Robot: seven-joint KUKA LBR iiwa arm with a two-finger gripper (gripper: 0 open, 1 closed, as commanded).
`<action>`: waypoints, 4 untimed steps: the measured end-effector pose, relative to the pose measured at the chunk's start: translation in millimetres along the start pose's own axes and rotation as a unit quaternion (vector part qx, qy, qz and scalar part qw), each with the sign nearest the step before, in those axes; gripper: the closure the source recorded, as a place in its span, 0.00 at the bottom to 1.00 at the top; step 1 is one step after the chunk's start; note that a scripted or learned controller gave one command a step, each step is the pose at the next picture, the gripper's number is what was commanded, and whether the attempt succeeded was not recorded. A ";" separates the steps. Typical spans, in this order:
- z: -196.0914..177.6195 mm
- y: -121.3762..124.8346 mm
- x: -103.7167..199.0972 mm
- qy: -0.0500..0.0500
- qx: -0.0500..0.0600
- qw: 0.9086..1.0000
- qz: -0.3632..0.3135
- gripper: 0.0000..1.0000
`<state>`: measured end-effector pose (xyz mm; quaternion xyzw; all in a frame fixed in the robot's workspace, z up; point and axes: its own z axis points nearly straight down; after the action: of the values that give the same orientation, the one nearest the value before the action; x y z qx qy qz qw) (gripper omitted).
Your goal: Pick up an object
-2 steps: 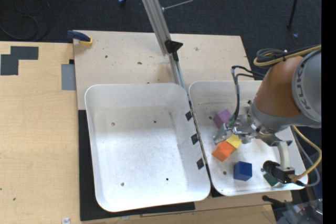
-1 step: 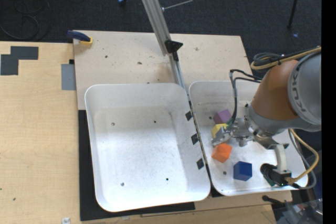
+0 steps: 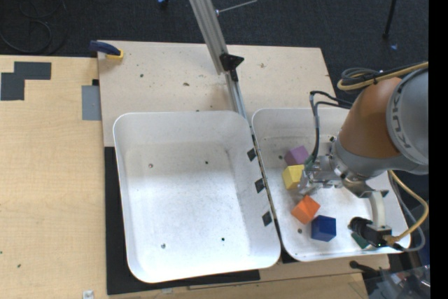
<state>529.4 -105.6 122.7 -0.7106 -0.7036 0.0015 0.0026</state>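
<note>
Camera view, fixed overhead, slanted. Two white bins side by side; left bin (image 3: 140,143) holds no blocks. Right bin (image 3: 276,124) carries four small blocks clustered left of its centre: purple block (image 3: 297,155) at 12 o'clock of the cluster, yellow block (image 3: 292,176) just below it and touching or nearly so, orange block (image 3: 305,209) at 6 o'clock of the yellow, blue block (image 3: 323,228) at 5 o'clock of the orange, close beside it.

Arm enters from 3 o'clock. Gripper (image 3: 311,182) sits low over the cluster, between yellow and orange, at yellow's 4 o'clock edge. Finger spread: cannot tell, the wrist hides the tips. No block visibly between them.

Judgement: likeliest target is yellow or orange. Blocks look rigid, light, flat-faced, probably foam or wood; not fragile. Best hold is across two opposite flat faces, mid-height. Orange lies rotated, so the jaws would need matching yaw or it may squirt sideways. Neighbours crowd the finger clearance.
</note>
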 end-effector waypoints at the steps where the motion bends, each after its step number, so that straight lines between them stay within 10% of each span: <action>1: -55.2 -6.1 -9.4 -0.001 -0.004 1.000 -0.002 1.00; 3: -150.0 0.3 -15.4 -0.001 -0.004 1.000 -0.005 1.00; 4: -147.8 2.9 41.8 0.000 -0.001 1.000 -0.007 1.00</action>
<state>533.6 -64.1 270.5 -0.7055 -0.7087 0.0004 0.0021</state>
